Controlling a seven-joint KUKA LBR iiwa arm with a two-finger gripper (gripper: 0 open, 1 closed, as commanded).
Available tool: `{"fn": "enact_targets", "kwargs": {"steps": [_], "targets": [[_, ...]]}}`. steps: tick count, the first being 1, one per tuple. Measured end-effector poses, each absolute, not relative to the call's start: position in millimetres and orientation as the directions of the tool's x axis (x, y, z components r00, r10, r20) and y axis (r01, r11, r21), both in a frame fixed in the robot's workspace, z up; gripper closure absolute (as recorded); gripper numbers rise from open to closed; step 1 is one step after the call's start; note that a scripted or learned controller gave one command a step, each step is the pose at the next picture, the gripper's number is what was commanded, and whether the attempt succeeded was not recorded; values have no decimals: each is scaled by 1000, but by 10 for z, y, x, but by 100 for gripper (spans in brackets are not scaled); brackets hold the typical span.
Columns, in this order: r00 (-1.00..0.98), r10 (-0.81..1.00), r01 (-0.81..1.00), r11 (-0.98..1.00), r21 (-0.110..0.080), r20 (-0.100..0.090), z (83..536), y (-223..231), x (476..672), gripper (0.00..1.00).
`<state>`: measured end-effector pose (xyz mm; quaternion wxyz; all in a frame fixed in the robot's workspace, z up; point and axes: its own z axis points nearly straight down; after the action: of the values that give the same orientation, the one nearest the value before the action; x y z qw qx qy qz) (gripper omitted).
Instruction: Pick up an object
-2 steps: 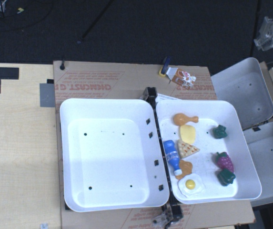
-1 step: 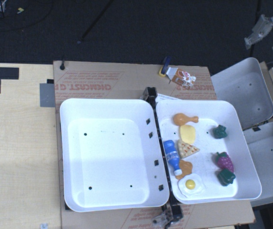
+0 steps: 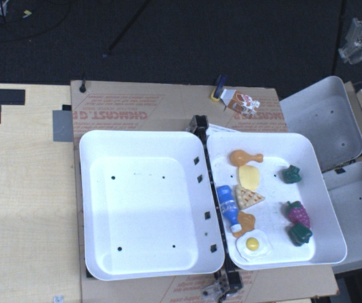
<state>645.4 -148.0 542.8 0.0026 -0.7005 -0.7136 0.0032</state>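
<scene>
The gripper's state cannot be told from this view. The right bin (image 3: pixel 323 188) holds all the toy food. Along its right side lie a dark green piece (image 3: pixel 291 174), purple grapes (image 3: pixel 298 213) and a second green piece (image 3: pixel 300 233). Nearer the divider sit an orange drumstick (image 3: pixel 246 158), a yellow piece (image 3: pixel 249 177), a pizza slice (image 3: pixel 249 198), a blue bottle (image 3: pixel 227 206) touching a smaller brown drumstick (image 3: pixel 246 220), and a fried egg (image 3: pixel 253 245) at the front corner. The left bin (image 3: pixel 92 169) adjoins it. Both rest on cardboard (image 3: pixel 136 109), with a small printed packet (image 3: pixel 242 103) behind the right bin.
</scene>
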Motion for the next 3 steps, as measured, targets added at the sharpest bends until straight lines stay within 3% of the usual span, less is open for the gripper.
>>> {"fn": "enact_targets", "kwargs": {"steps": [1, 2, 3], "targets": [[-20, 1000, 1000, 20, -10, 0, 5422, -1483, 6454, 0], [-27, 1000, 1000, 27, -11, -1, 5521, -1468, 6460, 100], [-28, 1000, 1000, 28, -13, 0, 5516, -1469, 6460, 0]]}}
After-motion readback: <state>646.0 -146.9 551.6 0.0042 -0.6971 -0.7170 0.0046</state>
